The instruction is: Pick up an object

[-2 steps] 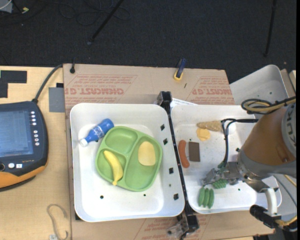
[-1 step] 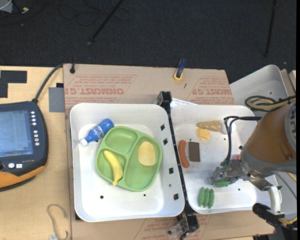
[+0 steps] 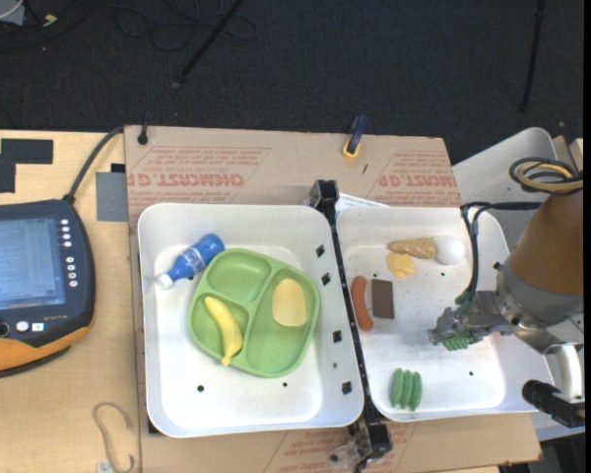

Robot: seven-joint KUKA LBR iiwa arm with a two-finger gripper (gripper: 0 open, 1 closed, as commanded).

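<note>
Nearest in the right bin (image 3: 512, 387) lies a green pea pod (image 3: 406, 388), untouched. Just beyond it the gripper (image 3: 457, 333) sits low at the bin floor, with a small green object (image 3: 457, 342) at its tip. Whether the fingers are clamped on it cannot be determined from this angle. The step in hand appears to be the grasp itself. The next move calls for a straight lift to confirm the hold. Farther back lie a sausage (image 3: 361, 302), a brown block (image 3: 382, 299) and a pale yellow piece (image 3: 402, 264).
</note>
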